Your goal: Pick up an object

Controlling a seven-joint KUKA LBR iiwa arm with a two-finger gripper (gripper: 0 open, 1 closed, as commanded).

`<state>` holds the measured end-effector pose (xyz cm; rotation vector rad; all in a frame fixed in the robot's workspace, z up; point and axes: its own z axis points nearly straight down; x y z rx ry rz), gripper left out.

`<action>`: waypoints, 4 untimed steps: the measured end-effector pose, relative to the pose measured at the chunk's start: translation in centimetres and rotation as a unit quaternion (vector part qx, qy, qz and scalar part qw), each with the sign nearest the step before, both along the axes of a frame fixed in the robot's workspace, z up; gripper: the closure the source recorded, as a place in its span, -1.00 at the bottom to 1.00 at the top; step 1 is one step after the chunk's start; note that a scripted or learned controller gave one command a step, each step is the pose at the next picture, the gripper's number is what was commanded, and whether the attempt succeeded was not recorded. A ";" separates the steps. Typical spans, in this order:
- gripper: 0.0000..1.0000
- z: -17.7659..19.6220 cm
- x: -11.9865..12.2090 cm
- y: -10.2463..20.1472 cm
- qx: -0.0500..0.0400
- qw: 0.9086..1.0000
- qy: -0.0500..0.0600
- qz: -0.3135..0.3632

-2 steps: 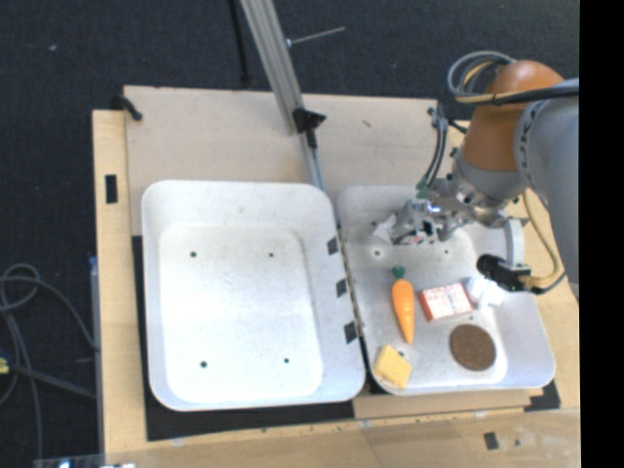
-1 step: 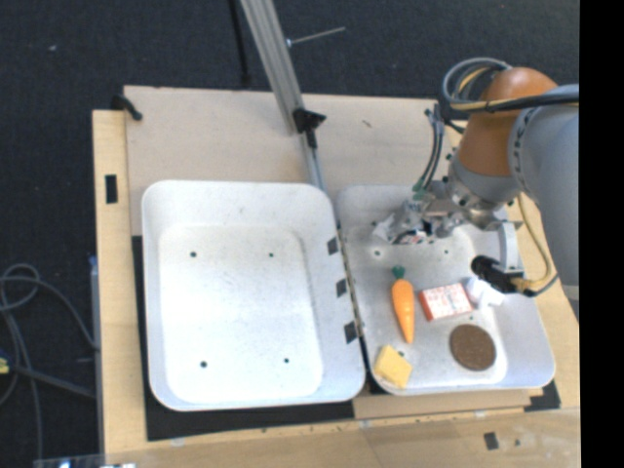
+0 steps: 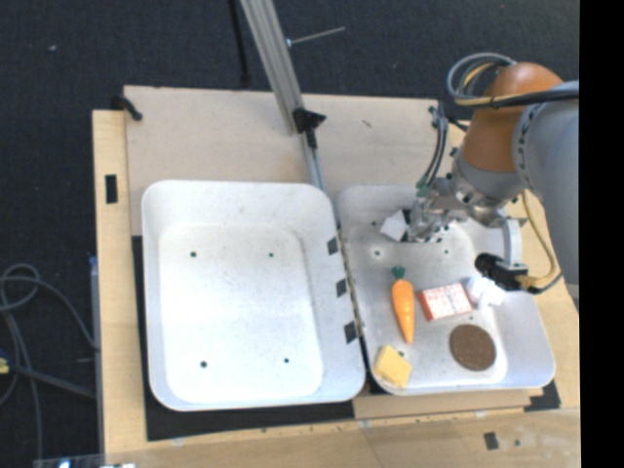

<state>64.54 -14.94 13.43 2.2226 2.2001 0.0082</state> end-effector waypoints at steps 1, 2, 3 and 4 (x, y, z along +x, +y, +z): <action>1.00 5.3 0.8 0.7 0.003 1.000 0.004 0.007; 1.00 11.9 1.0 0.7 0.002 1.000 0.002 0.007; 1.00 13.4 1.0 0.6 0.003 1.000 0.005 0.008; 1.00 12.9 1.4 6.1 0.003 1.000 0.007 0.008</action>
